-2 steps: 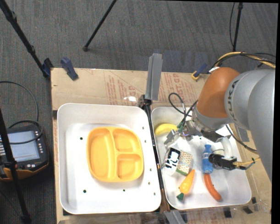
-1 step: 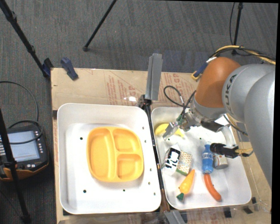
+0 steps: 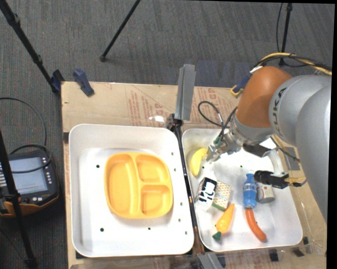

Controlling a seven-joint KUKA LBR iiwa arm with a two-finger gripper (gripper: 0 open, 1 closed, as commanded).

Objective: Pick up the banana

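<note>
The yellow banana (image 3: 197, 160) lies in the right bin (image 3: 281, 229), close to its left wall near the far end. My gripper (image 3: 215, 151) hangs right beside the banana's right end, touching or nearly touching it. The fingers are small and dark against the bin, so their state is unclear. The grey arm with its orange band (image 3: 263, 96) reaches in from the right above the bin.
The right bin also holds a black-and-white packet (image 3: 207, 190), a patterned pouch (image 3: 221, 195), a blue bottle (image 3: 250, 190), a carrot (image 3: 225, 218), an orange sausage-shaped item (image 3: 255, 224) and a small can (image 3: 266, 193). A yellow divided tray (image 3: 138, 184) sits in the left bin (image 3: 82, 222).
</note>
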